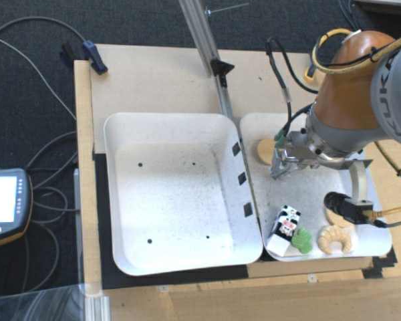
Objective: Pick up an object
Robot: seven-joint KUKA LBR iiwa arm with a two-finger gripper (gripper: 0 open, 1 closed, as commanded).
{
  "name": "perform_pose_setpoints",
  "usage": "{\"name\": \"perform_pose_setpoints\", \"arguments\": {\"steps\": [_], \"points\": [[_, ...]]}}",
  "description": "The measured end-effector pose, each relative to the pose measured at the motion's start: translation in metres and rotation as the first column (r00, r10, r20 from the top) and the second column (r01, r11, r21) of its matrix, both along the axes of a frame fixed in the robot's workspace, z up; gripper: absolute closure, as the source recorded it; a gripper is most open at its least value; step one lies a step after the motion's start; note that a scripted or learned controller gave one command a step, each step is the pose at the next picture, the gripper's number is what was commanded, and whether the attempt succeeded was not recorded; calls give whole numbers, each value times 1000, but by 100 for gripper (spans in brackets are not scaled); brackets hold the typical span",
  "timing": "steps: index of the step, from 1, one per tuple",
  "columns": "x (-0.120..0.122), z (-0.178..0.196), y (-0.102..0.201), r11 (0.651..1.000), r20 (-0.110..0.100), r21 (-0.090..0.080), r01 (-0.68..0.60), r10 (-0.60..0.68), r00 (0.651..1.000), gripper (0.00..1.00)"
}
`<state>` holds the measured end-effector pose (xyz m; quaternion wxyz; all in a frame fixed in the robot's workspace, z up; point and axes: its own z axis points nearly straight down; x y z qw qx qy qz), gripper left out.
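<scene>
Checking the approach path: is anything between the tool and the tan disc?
Nothing visible does. The tool is close beside the tan disc in the right bin; the cow-print box, green toy and croissant lie apart, near the bin's front edge.

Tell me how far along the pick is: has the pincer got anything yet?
Done: the pincer is low over the right bin, next to the tan disc. In hand: nothing that I can see. The disc, cow-print box, green toy and croissant-shaped piece all lie on the bin floor. Left: the grasp and the lift.
</scene>
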<state>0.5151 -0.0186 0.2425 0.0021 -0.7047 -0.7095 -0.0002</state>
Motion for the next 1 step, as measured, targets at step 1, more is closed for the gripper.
{"name": "perform_pose_setpoints", "arguments": {"steps": [1], "points": [[8, 4, 62, 1000, 4, 0, -2, 2, 1000, 100]]}}
